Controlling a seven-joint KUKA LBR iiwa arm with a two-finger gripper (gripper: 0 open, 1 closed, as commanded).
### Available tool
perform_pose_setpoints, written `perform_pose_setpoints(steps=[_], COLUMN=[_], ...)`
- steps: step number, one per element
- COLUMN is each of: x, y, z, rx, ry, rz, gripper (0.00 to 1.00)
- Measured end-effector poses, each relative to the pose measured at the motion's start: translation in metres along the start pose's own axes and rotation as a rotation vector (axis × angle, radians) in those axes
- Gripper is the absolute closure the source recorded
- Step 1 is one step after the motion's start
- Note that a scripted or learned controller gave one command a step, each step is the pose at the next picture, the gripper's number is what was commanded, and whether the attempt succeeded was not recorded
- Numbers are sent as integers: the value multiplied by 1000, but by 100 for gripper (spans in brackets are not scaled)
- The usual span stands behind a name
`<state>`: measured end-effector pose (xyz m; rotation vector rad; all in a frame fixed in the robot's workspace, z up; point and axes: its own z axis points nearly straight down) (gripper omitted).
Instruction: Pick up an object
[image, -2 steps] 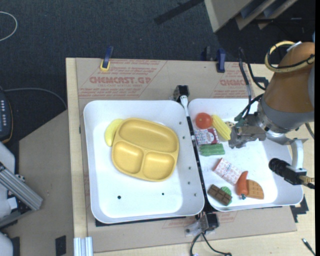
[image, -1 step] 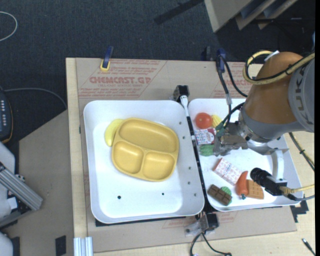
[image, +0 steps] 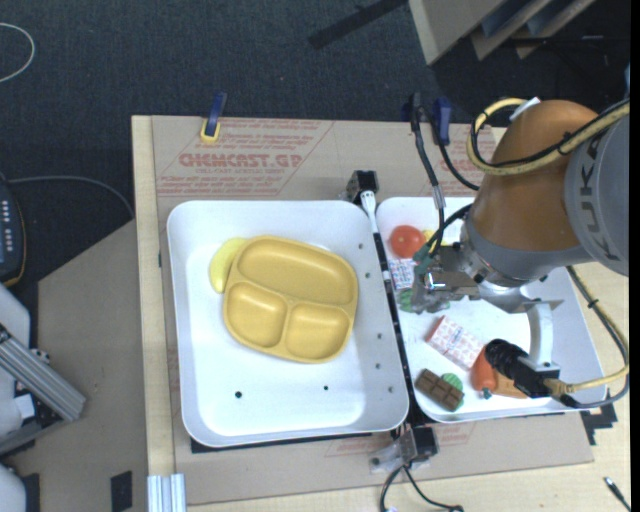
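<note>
My gripper (image: 428, 282) hangs low over the left part of the right bin (image: 575, 325), under the arm's orange band. Just beyond it lies a red ball-like thing (image: 405, 240). A small green piece (image: 405, 297) shows right at the gripper's left side; whether it is touched is unclear. A white packet with red print (image: 455, 341) lies just in front of the gripper. Further forward sit a brown chocolate-like block (image: 436, 388) with a green bit (image: 452, 381) on it, and an orange carrot-like piece (image: 484, 373).
The left bin (image: 200, 330) holds a yellow divided plate (image: 290, 297) with a yellow piece (image: 222, 262) tucked under its far left edge. A black divider strip (image: 385, 290) runs between the bins. The arm covers the right bin's far half.
</note>
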<state>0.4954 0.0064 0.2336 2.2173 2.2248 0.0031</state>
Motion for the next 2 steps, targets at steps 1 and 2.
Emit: perform_pose_setpoints(steps=[1, 2], x=[-2, -2], y=[8, 5], z=[-1, 20], rx=[0, 6], ry=[-1, 0], rz=[2, 4], gripper=[100, 100])
